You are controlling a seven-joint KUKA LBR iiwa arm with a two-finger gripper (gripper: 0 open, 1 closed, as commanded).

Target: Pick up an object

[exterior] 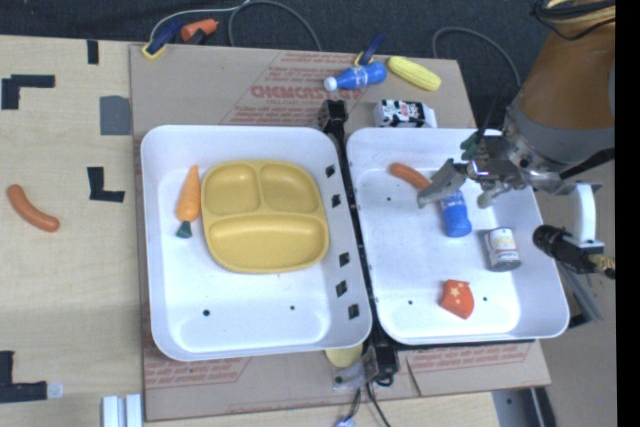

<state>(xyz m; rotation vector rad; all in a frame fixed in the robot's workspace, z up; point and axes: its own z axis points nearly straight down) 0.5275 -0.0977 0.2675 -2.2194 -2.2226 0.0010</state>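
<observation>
Gripper (pixel 458 183) over right bin (pixel 530 315), fingers spread wide, holding nothing; blue bottle (pixel 456 216) just below, sausage (pixel 408 174) beside.

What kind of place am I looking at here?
Probably a robot lab test bench: a grey arm with an orange band reaches over two shallow white bins of toy food, like the plastic orange carrot.
</observation>
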